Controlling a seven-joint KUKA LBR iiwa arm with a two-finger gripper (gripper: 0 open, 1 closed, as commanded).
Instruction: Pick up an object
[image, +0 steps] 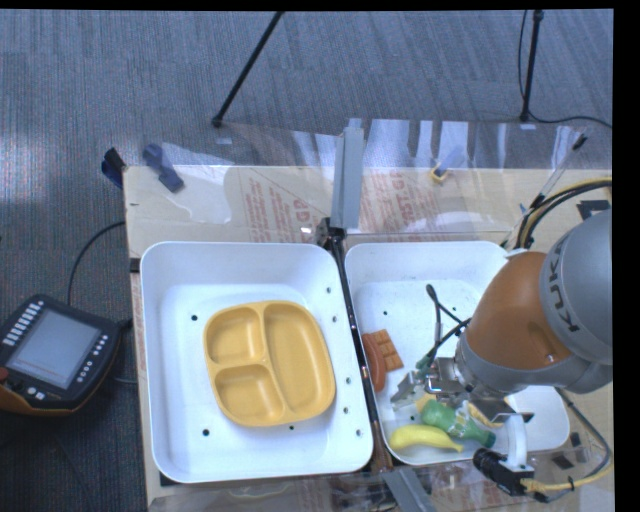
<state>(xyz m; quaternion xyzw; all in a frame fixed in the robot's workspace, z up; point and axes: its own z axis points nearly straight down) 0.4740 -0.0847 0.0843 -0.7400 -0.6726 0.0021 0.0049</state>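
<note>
Green toy (455, 418), lying beside a yellow banana (425, 438) at the lower edge of the right bin (400, 262), lower right of the frame; probably light, rigid, smooth plastic, best pinched across its narrow middle. The gripper (428, 383) hangs just above it, wrist bent steeply down; jaw state cannot be told.

Two bins (160, 300), one yellow tray (268, 362)

Banana (424, 438), green toy (455, 419), orange block (382, 354) in right bin (400, 262).
</note>
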